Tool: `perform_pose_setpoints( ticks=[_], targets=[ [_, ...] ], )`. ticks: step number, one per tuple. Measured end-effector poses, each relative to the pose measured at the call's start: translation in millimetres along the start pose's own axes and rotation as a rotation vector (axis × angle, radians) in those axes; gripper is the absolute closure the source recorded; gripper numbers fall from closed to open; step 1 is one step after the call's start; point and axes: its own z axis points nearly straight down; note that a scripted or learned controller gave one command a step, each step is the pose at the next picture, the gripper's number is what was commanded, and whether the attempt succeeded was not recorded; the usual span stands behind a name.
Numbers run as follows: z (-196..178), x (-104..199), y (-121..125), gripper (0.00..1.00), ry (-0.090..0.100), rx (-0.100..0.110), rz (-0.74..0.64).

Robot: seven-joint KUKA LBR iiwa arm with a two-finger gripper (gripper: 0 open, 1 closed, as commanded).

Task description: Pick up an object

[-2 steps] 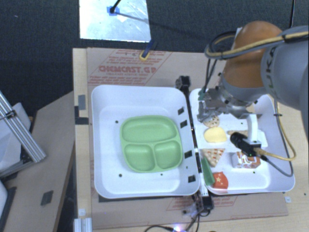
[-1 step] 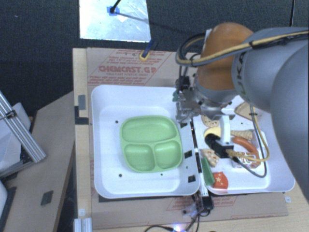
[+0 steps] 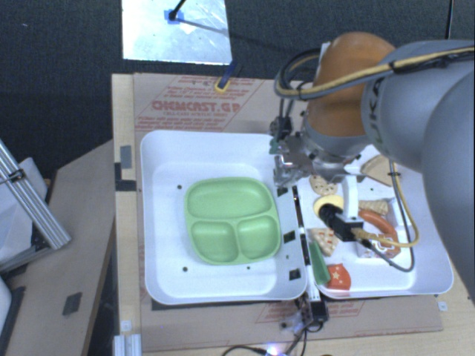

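The grey arm with its orange band (image 3: 349, 65) reaches in from the right and hangs over the inner edge of the right bin (image 3: 427, 277). My gripper (image 3: 315, 175) sits low under the wrist, just above a round tan cookie (image 3: 320, 185) and a yellow piece (image 3: 329, 203). The wrist body hides how it stands. More toy foods lie in the right bin: an orange sausage (image 3: 377, 222), a pizza slice (image 3: 323, 237), a green strip (image 3: 318, 262), a red piece (image 3: 339, 277) and a bread slice (image 3: 378, 170).
The left bin (image 3: 159, 199) holds a green divided plate (image 3: 230, 219). A black divider strip (image 3: 298, 232) runs between the two bins. Cardboard (image 3: 193, 104) lies under them, and a shiny sheet (image 3: 178, 21) lies behind. A yellow cable (image 3: 407, 221) loops over the right bin.
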Motion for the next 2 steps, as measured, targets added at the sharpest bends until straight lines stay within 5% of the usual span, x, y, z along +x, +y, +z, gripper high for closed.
perform_pose_setpoints(
  ticks=[2],
  targets=[
    [4,-16,4,1.00,-0.001,-0.001,0.004]
  ],
)
